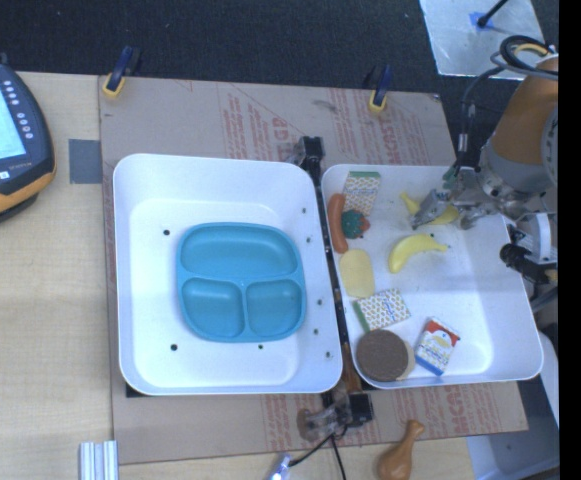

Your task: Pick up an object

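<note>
Camera view findings: two white bins are seen side by side on the bench. A blue divided plate (241, 293) is seated in the left bin (135, 268). The right bin (490, 328) is occupied by a yellow banana (416, 250), a pale yellow block (356, 272), an orange-and-green item (345, 222), two patterned packets (363, 190) (383, 309), a brown disc (384, 355) and a small carton (435, 346). The gripper (442, 208) is positioned low at the far side of the right bin, just above the banana and beside a small yellow piece (411, 204). Whether anything is gripped, or how the gripper is set, cannot be told. A tablet-like pendant (0, 138) is noted at the bench's left edge.
</note>
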`<state>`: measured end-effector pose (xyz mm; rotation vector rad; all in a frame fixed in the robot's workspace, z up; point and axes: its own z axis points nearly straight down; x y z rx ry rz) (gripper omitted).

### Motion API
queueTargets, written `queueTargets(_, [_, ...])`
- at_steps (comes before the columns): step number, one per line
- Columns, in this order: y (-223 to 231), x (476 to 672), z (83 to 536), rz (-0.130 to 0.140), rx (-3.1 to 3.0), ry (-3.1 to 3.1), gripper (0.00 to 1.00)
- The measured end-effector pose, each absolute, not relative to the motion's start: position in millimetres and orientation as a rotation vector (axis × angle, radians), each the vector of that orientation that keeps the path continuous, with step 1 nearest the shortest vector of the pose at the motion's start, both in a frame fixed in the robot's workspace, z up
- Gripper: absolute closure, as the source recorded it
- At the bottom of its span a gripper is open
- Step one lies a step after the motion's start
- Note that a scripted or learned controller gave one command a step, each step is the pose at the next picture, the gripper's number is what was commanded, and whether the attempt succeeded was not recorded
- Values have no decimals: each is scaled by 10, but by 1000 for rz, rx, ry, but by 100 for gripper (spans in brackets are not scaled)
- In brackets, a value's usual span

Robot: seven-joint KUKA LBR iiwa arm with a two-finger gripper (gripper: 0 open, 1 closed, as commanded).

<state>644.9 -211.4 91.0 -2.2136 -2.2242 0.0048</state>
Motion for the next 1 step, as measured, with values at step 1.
queueTargets(1, [-2071,6563,923,2,-2217,-2225,0])
